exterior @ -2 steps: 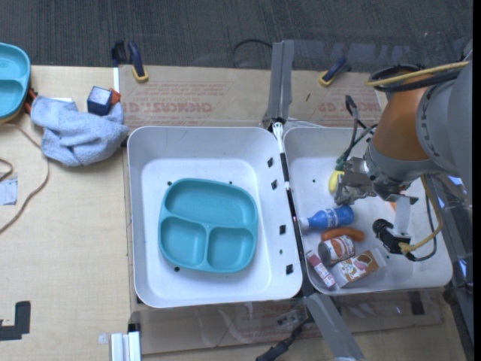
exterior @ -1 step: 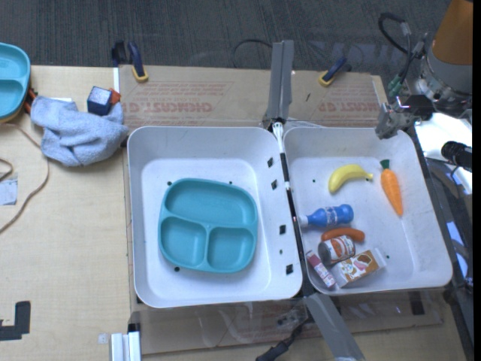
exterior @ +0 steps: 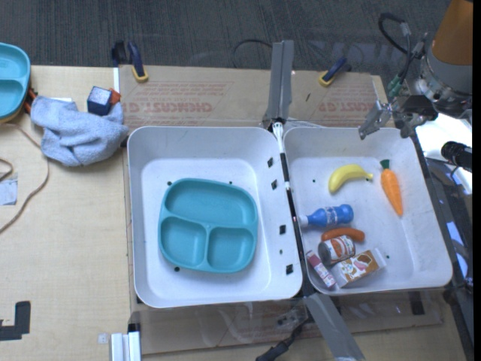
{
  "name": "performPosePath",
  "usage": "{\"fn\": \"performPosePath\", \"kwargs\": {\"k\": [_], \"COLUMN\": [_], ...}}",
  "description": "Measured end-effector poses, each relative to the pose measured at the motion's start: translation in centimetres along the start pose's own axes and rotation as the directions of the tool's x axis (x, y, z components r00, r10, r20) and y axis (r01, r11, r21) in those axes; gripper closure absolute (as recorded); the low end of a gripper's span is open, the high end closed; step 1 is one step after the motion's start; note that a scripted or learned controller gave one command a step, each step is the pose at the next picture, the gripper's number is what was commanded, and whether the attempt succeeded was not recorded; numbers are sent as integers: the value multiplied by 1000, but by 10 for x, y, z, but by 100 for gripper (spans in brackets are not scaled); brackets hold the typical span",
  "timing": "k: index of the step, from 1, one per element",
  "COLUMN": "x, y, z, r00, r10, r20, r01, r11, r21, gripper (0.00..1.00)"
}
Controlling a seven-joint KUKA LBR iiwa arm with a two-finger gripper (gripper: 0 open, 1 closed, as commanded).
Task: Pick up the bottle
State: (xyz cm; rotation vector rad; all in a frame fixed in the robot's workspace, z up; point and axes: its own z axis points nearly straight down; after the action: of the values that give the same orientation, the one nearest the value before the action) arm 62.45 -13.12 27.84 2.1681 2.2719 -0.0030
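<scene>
The bottle (exterior: pixel 328 216) is blue with a white cap and lies on its side in the middle of the right bin (exterior: pixel 428 254), cap pointing left. My gripper (exterior: pixel 388 122) hangs over the bin's far right corner, well above and to the right of the bottle. Its fingers are spread open with nothing between them. The orange band of the arm shows at the top right.
In the right bin, a banana (exterior: pixel 349 176) and a carrot (exterior: pixel 391 191) lie behind the bottle. A sausage (exterior: pixel 343 235), a small can (exterior: pixel 338 249) and a box (exterior: pixel 359 268) crowd its front side. The left bin (exterior: pixel 146 171) holds a teal divided plate (exterior: pixel 208 224). A grey cloth (exterior: pixel 79 132) lies at the left.
</scene>
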Motion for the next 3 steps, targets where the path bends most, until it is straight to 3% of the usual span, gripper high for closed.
{"fn": "performPosePath", "kwargs": {"k": [1, 2, 3], "x": [7, 24, 23], "y": [-52, -70, -70], "z": [110, 187, 178], "r00": [989, 986, 985], "r10": [145, 168, 172], "r20": [-1, -2, -1], "r01": [-145, -168, -172], "r11": [989, 986, 985], "r21": [3, 2, 1], "gripper": [0, 0, 100]}}
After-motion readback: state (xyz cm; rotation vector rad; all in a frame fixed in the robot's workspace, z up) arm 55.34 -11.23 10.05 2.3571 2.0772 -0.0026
